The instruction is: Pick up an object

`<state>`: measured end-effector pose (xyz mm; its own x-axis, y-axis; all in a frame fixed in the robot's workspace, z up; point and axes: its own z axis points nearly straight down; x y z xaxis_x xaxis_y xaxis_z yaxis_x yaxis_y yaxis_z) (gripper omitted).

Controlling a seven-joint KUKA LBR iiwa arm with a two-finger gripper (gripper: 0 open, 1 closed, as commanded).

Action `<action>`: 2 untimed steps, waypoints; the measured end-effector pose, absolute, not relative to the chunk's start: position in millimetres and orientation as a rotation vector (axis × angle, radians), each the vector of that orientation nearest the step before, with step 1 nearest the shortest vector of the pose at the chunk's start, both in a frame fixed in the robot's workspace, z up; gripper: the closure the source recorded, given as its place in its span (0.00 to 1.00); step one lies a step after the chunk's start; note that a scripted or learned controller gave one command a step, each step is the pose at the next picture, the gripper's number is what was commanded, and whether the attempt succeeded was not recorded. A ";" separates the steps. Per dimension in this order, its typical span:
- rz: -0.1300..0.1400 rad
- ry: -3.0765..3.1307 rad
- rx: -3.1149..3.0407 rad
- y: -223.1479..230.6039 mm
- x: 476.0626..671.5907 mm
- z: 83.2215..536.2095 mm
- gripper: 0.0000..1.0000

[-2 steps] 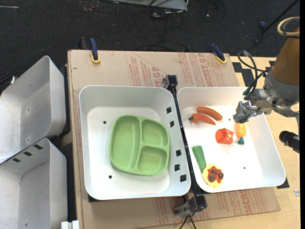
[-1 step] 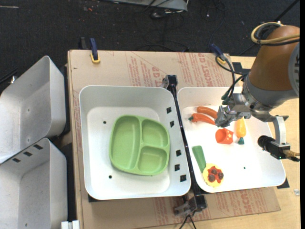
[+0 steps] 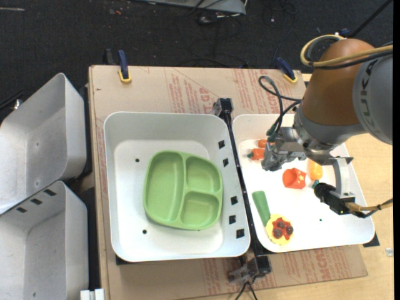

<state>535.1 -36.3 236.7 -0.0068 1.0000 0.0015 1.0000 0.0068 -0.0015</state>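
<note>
The right white bin [image 3: 350, 230] holds several small toy foods. A red-orange piece [image 3: 294, 179] lies near its middle, a yellow-orange piece [image 3: 315, 170] just right of it, and a small orange piece [image 3: 258, 153] sits at the bin's upper left. A green stick [image 3: 260, 205] lies lower left, and a yellow disc with dark red berries [image 3: 280, 229] rests near the front. My gripper [image 3: 273, 161] hangs low over the upper left of this bin, between the small orange piece and the red-orange piece.
The left white bin [image 3: 119, 186] holds a green divided plate [image 3: 184, 190]. A black divider [image 3: 236, 180] runs between the bins. A black cable-tied fitting [image 3: 334, 199] hangs over the right bin. Two spare white bins [image 3: 37, 142] stand at the far left.
</note>
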 end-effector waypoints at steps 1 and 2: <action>-0.002 -2.231 -2.212 20.7 534.6 245.3 1.00; -0.001 -2.230 -2.212 67.9 537.8 248.6 1.00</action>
